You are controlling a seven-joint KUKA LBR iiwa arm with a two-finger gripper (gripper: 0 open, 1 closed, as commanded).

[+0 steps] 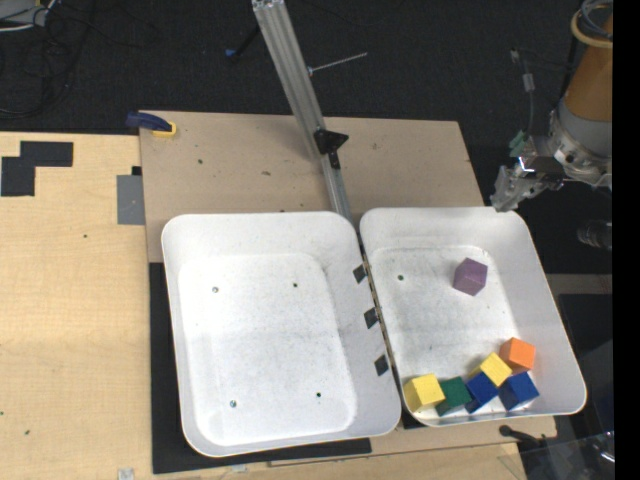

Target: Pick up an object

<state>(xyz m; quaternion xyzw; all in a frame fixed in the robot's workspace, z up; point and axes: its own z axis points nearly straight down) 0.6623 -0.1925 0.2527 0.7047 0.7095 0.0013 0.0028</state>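
Hand [507, 186] hangs past the right bin's [545, 268] far right corner, grip state unreadable to me, so I risk clipping that rim descending.

I count two white bins on my table: the left bin [200, 268] and the right bin [420, 233]. The right one carries seven blocks: one purple block [470, 276], one orange block [518, 352], two yellow blocks [424, 390] [495, 369], one green block [454, 395], and two blue blocks [481, 391] [519, 390].
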